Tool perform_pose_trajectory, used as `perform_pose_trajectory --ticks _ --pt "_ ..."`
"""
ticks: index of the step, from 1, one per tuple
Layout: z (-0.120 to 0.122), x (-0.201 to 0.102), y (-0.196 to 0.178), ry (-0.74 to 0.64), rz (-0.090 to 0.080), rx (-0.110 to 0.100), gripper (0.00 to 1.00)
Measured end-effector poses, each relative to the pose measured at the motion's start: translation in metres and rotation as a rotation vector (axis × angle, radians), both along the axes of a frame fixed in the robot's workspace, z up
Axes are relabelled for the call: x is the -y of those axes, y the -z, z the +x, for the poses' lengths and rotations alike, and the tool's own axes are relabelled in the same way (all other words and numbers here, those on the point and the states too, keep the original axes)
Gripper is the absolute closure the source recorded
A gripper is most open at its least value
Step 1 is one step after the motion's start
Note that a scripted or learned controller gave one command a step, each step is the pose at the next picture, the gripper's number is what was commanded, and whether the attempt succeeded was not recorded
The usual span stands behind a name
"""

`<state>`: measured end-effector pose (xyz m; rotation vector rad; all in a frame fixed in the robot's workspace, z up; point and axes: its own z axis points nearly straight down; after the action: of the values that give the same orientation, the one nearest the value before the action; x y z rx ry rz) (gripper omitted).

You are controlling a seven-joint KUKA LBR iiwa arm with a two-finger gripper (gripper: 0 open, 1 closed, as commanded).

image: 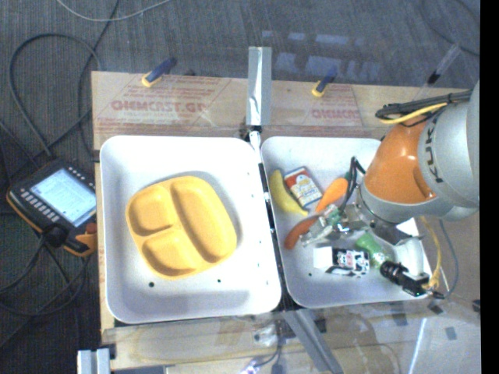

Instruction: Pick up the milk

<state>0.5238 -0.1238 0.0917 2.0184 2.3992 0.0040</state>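
Two white bins sit side by side on my counter (117, 107). I see the left bin (117, 287) carrying a yellow divided tray (182, 225) — three compartments, lying a little left of the bin's middle. The right bin (312, 294) carries the clutter: a yellow banana (282, 195) along its left wall, a small red and white carton (303, 188) just beside the banana, and an orange carrot (331, 197) slanting from the carton toward the arm.

The milk (344, 260) — as far as I can judge, the small white carton with black cow patches — lies on its side on the bin floor near the front, just below the jaws. A green bottle with a dark cap (383, 259) lies just beside it on the right, reaching toward the bin's front right corner.

My arm (429, 162) reaches in from the right, orange band over the bin's right half. The jaws (331, 226) hang low over the middle of the right bin, above the milk and beside the carrot's lower end; whether they are spread or pressed together I cannot tell, as the parts blur together there. I see nothing clearly pinched between them
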Motion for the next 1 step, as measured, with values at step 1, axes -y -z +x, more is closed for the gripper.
perform_pose_trajectory --ticks 1 --pt "-0.0404 0.0245 -0.0074 -0.023 0.003 -0.009 0.00"
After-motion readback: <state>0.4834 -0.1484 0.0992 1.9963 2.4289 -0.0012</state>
